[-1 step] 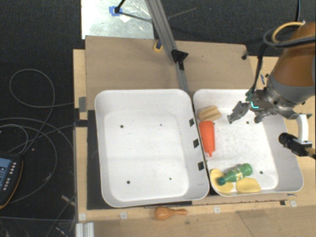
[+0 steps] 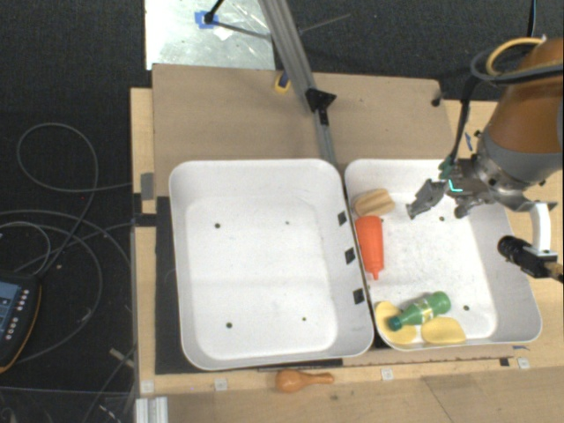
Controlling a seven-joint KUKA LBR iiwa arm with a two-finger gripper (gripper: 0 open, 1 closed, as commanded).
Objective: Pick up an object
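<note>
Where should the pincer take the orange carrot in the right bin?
Grip the orange carrot across its thick upper half, descending from above. It lies flat, lengthwise along the right bin's left wall, so close across its width. The pincer hangs to its upper right.

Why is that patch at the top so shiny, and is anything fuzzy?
Camera view: the pale floor patch catches bright glare; both white bins look evenly lit with soft shadows; the gripper looks slightly blurred, while the orange carrot and green bottle look sharper.
</note>
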